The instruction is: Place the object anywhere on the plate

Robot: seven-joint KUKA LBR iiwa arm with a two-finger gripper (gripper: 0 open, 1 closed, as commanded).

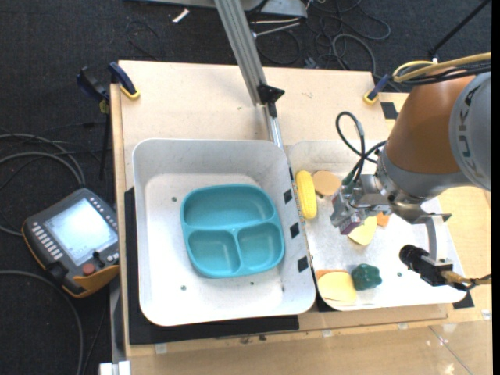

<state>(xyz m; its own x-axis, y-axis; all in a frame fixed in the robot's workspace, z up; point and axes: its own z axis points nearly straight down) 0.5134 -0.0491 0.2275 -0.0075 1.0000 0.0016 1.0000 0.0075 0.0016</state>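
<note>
We see the arm (441, 135) reaching in from the right over the right bin (406, 287), its gripper (349, 213) low among the toy foods there. Whether the jaws are wide, narrow or closed on anything we cannot tell, since the wrist hides them. A pale yellow piece (362, 233) and a small orange bit (382, 219) lie just at five o'clock of the gripper, touching or nearly touching it. At ten o'clock of the gripper a banana (305, 194) lies along the bin's left wall, with a tan round piece (326, 183) just beside it. Toward six o'clock sit a green piece (366, 275) and a yellow-orange slice (337, 285). The teal divided plate (232, 230) rests in the left bin (156, 178), well apart from the gripper, at nine o'clock. Both bins stand on the table (195, 100).
</note>
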